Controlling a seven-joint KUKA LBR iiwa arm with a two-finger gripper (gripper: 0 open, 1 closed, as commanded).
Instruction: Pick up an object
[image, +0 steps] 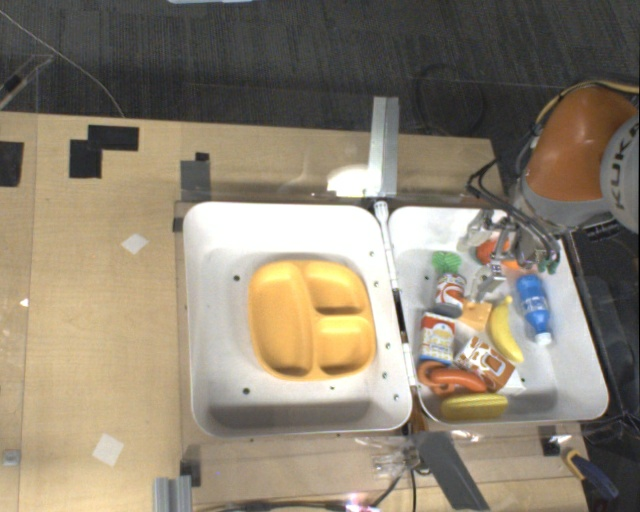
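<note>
From my seat I see the arm reaching in from the right, its orange band over the far right corner of the right bin, with the claw down inside that bin near its far end. I cannot tell from this angle whether the claw is wide or narrow, and I see nothing clearly gripped in it. Just below the claw the bin's contents are crowded together: a blue bottle with a white cap lies toward the right wall, a yellow banana sits just left of it, and a small green item lies to the left of the claw. Beneath the green item I make out a red and white can, then a small carton with a blue and orange label. Beside the carton is an orange and white packet, touching the banana's lower end. At the near end of the bin there is a red-orange curved piece and a flat yellow object right against the near wall. The left bin holds a yellow divided tray near its middle, well apart from the claw. Both bins sit side by side on the wooden table, which has black marks at its far left.
</note>
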